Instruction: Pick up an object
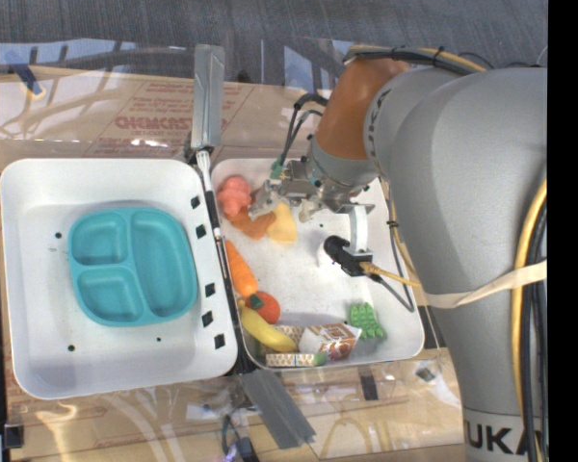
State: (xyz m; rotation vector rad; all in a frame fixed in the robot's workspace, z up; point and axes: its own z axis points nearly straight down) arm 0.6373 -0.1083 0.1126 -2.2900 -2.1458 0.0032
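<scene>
Gripper: the gripper is seen low over the upper part of the right bin, near the middle of the frame. Whether it is open or closed cannot be told, and nothing can be seen held in it.
Nearest things: a pink lump, an orange piece and a yellow wedge are bunched just beside and below the gripper.
Other candidates: a carrot, a red fruit, a banana, a printed carton and a green block are spread along the bin's left wall and lower edge.
Left bin: a teal divided plate is set in the left bin, well apart from the action.
Step in hand: judged to be the approach onto the bunched items.
Doing it well: one item should be singled out. The yellow wedge is judged the easiest, since bare floor is left on its right. The closing should be centred on it, so that its neighbours are not nudged.
Hard to make out: the gripper's lower end is lost against wrist hardware. The bin's upper right corner is covered by the arm.
</scene>
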